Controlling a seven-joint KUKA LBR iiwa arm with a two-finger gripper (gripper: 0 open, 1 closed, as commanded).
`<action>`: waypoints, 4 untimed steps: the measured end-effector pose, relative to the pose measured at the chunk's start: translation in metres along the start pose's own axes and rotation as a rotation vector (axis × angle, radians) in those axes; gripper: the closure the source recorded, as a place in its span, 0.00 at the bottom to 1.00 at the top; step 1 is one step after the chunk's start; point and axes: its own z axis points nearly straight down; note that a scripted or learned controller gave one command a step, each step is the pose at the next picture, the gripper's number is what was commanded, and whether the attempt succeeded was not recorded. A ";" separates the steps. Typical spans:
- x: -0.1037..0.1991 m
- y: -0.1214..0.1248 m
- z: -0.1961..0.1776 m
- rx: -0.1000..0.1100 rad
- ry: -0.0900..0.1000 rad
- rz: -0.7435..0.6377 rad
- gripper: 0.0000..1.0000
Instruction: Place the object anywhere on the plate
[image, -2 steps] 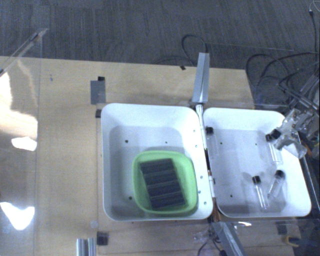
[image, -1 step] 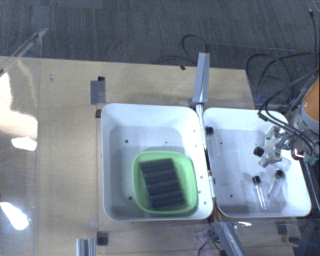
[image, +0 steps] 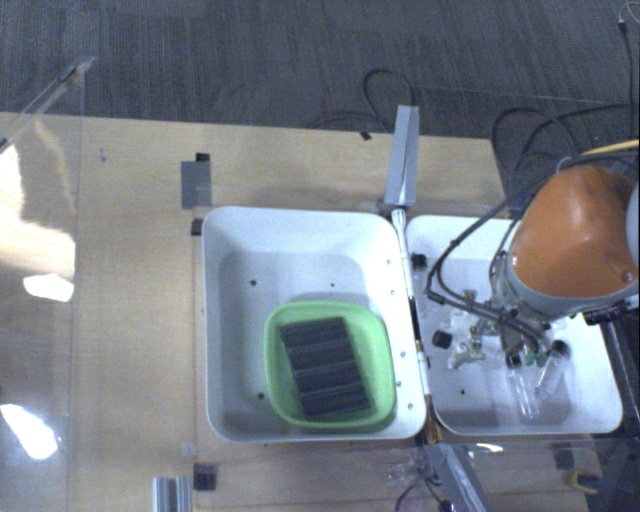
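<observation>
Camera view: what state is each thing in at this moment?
Green plate: flat in the left bin, carrying the dark ridged block.
Dark ridged block: lying on the plate.
Gripper: low over the right bin, nothing visibly held.

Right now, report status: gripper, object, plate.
Gripper low over right bin, nothing seen between fingers. Dark ridged object lies on green plate, left bin. No obstruction.
</observation>
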 end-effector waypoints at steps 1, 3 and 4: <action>-0.010 -0.085 -0.067 0.003 -0.004 -0.191 1.00; -0.020 -0.049 -0.044 0.000 -0.001 -0.576 1.00; -0.011 0.011 0.000 -0.001 -0.001 -0.695 1.00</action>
